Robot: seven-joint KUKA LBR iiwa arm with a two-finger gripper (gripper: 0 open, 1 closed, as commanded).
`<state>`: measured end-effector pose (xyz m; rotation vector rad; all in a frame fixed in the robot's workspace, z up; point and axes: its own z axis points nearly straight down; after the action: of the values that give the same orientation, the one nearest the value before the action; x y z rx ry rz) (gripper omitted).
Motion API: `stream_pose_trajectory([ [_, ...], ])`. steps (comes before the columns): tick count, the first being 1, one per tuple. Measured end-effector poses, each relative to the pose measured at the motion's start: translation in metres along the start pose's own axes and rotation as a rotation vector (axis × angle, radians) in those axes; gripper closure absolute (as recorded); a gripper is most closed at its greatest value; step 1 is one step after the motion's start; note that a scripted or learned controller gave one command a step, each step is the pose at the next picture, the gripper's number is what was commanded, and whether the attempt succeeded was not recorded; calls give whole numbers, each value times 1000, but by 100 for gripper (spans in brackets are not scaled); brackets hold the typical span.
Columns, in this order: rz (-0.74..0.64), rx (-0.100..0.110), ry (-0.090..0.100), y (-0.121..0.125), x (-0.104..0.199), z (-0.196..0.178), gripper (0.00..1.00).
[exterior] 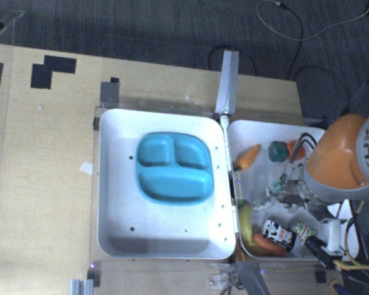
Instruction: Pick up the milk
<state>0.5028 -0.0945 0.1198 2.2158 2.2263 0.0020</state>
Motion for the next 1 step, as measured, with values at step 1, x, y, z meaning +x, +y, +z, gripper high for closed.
stream_pose_trajectory([
  [1,-15,-1,0,-15,-14,1,0],
])
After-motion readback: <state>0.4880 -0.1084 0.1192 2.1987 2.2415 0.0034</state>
